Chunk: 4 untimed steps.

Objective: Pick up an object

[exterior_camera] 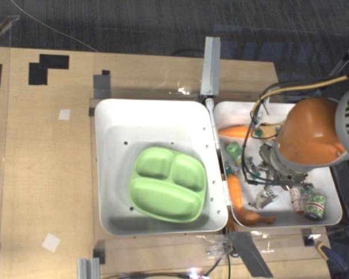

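While no single object is named by the task, the candidates are all found in the right bin [337, 211]: a carrot [235, 192] lying along the left wall, a second carrot [235, 132] near the back, a darker orange-brown piece [256, 218] at the front edge, a small green item [234, 151], and a patterned can-like object [309, 203] at the front right. The gripper [266, 197] is lowered among them under the orange wrist band; its opening cannot be told, and nothing is seen to be held.

Risks judged: the items are crowded, so a neighbour may be nudged or two caught at once; the tapered carrot may be squeezed out of a grasp; the one beside the wall leaves little room for clearance.

A green divided tray [168, 183] is seen in the left bin [107, 156]. Both bins are set on a pale wooden bench [41, 167]; dark carpet [134, 10] is noted beyond.
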Each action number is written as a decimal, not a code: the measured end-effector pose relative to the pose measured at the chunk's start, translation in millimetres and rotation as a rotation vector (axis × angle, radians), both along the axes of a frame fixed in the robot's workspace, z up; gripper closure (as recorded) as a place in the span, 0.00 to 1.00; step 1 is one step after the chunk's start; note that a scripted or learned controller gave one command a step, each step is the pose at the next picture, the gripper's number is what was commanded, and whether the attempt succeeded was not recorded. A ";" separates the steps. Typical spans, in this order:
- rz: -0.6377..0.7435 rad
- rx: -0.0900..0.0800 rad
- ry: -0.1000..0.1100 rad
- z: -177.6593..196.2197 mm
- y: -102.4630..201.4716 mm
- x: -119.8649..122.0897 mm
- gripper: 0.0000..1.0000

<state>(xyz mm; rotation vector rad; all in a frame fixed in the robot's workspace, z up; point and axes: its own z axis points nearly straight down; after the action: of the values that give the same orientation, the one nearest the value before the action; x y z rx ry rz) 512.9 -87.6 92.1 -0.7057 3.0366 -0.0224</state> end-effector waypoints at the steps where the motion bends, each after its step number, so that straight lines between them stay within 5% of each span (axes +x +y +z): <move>1: 0.074 0.003 0.007 -0.3 1.6 9.9 0.00; 4: -0.027 0.008 -0.001 -0.4 1.3 -10.1 0.00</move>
<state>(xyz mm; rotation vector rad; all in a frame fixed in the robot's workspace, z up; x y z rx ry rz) 502.8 -86.3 91.8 -0.6637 3.0431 -0.0113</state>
